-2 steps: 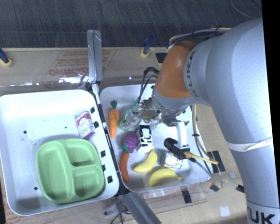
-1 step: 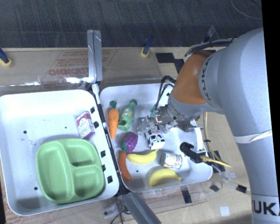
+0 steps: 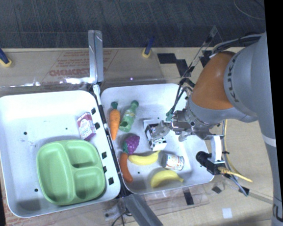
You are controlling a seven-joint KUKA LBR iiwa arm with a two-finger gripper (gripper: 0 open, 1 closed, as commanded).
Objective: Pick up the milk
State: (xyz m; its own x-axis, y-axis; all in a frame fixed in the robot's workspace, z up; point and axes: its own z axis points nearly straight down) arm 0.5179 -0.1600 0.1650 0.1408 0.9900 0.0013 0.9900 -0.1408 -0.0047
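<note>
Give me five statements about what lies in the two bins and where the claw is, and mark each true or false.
1. The green divided tray lies in the left bin. True.
2. The milk carton lies in the right bin. False: it lies in the left bin, just above the tray's upper right corner.
3. Two bananas lie in the right bin. True: one near the middle, one near the bottom edge.
4. The claw hangs over the left bin. False: it is over the right bin, above the bananas.
5. The green bottle lies on the green tray. False: it lies in the right bin, beside a carrot.
</note>
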